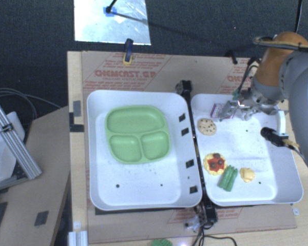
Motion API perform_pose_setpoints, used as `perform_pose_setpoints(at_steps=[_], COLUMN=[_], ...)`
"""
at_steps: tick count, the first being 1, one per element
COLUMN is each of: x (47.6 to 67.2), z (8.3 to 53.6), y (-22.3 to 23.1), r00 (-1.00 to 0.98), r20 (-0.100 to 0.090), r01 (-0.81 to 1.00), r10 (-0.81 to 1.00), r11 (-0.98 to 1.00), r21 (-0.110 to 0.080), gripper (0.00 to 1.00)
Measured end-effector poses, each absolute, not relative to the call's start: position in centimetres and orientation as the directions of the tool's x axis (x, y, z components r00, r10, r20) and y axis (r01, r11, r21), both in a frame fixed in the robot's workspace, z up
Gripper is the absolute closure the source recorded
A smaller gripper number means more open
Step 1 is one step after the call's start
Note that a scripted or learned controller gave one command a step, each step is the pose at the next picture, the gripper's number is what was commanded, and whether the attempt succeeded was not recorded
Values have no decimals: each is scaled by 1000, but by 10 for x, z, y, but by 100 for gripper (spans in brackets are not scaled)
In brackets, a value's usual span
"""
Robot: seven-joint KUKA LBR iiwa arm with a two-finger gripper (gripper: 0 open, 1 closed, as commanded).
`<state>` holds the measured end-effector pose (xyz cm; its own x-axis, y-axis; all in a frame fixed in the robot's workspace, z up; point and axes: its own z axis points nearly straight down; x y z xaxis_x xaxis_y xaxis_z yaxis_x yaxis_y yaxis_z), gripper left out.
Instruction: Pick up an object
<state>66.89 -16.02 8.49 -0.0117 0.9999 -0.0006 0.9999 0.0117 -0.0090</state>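
My gripper (pixel 225 112) hangs low over the back left part of the right bin (pixel 267 193), reaching in from the right. A small purple thing (pixel 214 109) lies just left of its tip, by the bin wall. A round speckled cookie (pixel 207 126) sits a little in front of the gripper and apart from it. Further forward lie a yellow and red pizza-like toy (pixel 215 163), a green ridged piece (pixel 228 178) and a small yellow lump (pixel 247 175). Nothing shows as held.
The left bin (pixel 100 188) holds a pale green divided plate (pixel 137 133). A black divider with clips (pixel 191 137) runs between the bins. The grey arm with its orange band (pixel 277 60) crosses the right bin's back right corner.
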Motion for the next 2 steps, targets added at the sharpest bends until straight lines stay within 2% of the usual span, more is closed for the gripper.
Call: perform_pose_setpoints(at_steps=[1, 2], x=[667, 670], z=[84, 142], y=[-110, -89], r00=[-7, -7], r20=[-5, 0], r01=[1000, 1000], r10=[1000, 1000], r11=[7, 7], r21=[-10, 8], gripper=[0, 0])
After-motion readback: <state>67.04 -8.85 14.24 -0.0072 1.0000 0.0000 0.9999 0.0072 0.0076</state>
